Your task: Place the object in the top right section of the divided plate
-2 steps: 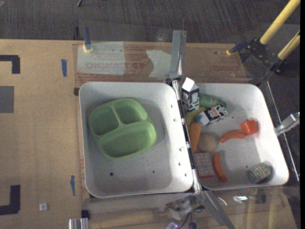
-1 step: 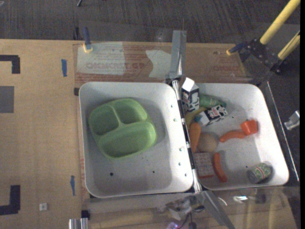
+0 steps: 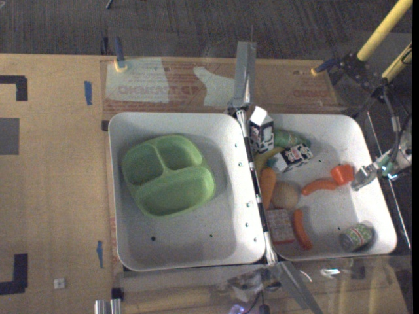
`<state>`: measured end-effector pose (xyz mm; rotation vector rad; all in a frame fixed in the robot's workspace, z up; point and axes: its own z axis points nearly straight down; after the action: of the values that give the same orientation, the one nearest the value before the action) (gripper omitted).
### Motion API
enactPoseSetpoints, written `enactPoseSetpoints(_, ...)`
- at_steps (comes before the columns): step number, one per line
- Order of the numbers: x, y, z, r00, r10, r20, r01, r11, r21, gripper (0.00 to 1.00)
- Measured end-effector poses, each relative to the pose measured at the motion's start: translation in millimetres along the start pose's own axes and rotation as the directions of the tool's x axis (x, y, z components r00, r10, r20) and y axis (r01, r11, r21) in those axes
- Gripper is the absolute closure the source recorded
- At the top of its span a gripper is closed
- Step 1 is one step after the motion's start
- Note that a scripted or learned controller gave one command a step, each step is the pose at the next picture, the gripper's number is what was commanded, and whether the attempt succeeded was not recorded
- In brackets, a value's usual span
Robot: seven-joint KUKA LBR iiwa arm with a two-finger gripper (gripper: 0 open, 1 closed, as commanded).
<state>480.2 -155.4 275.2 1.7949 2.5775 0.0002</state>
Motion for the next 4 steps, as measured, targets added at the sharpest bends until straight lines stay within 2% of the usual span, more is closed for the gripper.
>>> enactPoseSetpoints(1,36.5,13.3,45.7,0.999,-0.036,0.000,0.036,0.999,0.000,1.00)
enactPoseSetpoints(2,36.0,14.4,35.5,0.999,-0.036,0.002,0.036,0.999,-0.003,1.00)
enactPoseSetpoints(3,36.0,14.4,35.6,0.999,-0.036,0.002,0.036,0.999,-0.003,0.00)
enactPoseSetpoints(4,63.8,63.9,21.3,0.991,-0.131,0.003,0.131,0.991,-0.003,0.00)
